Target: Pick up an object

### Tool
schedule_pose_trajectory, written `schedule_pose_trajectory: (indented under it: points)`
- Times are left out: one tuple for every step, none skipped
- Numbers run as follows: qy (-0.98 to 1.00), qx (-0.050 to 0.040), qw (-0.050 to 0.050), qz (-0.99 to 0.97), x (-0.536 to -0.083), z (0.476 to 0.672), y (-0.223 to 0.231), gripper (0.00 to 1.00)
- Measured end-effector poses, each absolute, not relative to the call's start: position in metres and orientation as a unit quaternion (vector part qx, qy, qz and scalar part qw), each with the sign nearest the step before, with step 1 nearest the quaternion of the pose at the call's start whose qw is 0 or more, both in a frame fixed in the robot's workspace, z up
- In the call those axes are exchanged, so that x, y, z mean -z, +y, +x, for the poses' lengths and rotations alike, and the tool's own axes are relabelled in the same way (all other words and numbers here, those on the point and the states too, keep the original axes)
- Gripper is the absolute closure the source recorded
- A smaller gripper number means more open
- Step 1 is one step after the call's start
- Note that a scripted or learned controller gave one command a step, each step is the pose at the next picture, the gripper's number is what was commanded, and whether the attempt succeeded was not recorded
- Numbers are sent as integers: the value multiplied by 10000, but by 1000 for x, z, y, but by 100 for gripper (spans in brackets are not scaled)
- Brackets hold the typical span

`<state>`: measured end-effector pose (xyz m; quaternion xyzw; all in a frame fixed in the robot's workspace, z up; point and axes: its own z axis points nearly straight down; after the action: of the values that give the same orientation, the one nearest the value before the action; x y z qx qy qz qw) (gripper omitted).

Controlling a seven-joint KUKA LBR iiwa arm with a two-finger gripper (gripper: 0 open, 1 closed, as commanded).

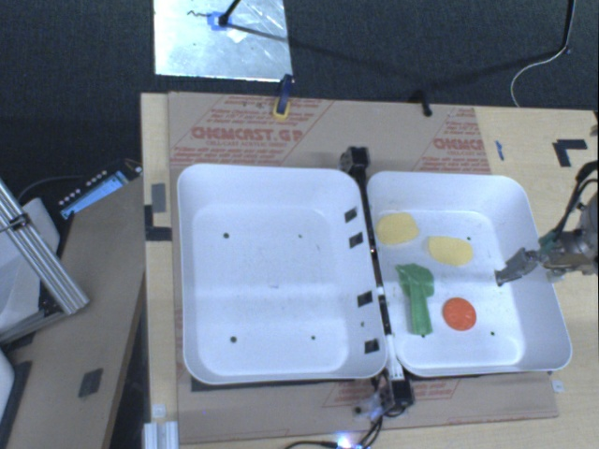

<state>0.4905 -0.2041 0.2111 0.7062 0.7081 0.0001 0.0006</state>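
The right bin (524, 204) holds two yellow pieces, one rounder (397, 229) near its left wall and one oval (450, 250) further right. A green L-shaped piece (416, 295) lies below them, and an orange round piece (459, 314) sits to its right. My gripper (514, 268) reaches in over the bin's right wall, low and to the right of the oval yellow piece, above and right of the orange one. Nothing shows between its fingers, and it touches no object.
The left bin (201, 190) lies beside the right one, joined by a black hinge strip (370, 279). A shiny metal sheet (222, 26) rests behind the bench. Cables (543, 59) run across the back right.
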Motion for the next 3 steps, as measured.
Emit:
schedule_pose_trajectory:
  points:
    - [7090, -8, -3, 7052, -80, 544, -187, 0]
    - [7122, -24, -3, 7020, -84, 569, -82, 0]
    - [7103, -48, 35, 7038, -191, 562, -47, 0]
